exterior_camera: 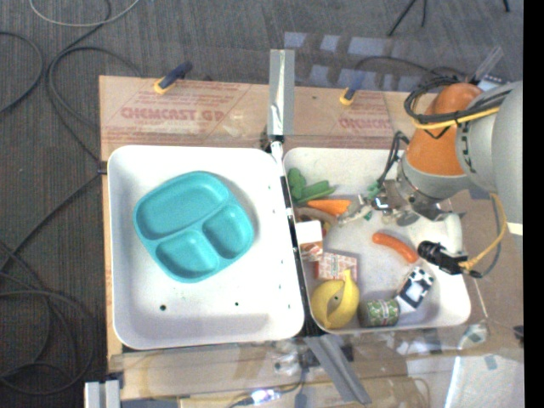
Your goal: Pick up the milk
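Jaws (367, 207) hang low in the right bin (442, 308), upper middle, beside a carrot (329, 206); their state I cannot tell. Milk (309, 231) lies at the bin's left wall.

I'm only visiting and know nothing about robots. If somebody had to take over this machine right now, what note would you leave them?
Gripper: low in the right bin, near its far side, next to the carrot; whether its fingers are open or shut is too small to tell, and nothing is visibly held.
Milk: likely the small carton lying by the bin's left wall, between the carrot and the yellow toy; the label is too blurred to be sure.
Done: nothing lifted.
Left: reach the carton, grip it, raise it.
Left bin holds a teal divided plate.
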Robot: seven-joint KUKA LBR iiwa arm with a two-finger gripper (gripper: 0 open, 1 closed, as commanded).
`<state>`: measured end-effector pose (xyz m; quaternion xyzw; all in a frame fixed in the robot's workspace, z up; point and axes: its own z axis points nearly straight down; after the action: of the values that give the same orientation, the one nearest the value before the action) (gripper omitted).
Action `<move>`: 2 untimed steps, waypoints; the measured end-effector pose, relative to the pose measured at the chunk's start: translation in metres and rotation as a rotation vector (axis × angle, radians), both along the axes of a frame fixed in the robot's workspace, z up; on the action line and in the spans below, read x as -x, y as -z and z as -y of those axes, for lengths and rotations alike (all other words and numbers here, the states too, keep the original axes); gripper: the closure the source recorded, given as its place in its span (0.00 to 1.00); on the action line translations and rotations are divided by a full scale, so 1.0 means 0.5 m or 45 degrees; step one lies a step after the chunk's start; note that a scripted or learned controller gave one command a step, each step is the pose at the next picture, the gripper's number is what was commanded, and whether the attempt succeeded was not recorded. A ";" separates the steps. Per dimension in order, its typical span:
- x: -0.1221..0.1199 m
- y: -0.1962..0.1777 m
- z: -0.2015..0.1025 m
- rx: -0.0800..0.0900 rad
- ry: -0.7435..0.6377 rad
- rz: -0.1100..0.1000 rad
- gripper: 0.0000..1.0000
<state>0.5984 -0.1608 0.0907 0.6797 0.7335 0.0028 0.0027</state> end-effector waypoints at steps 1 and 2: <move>0.000 0.000 0.000 0.000 0.000 0.000 0.00; 0.000 0.000 0.000 0.000 0.000 0.000 0.00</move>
<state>0.5983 -0.1610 0.0906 0.6798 0.7334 0.0026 0.0027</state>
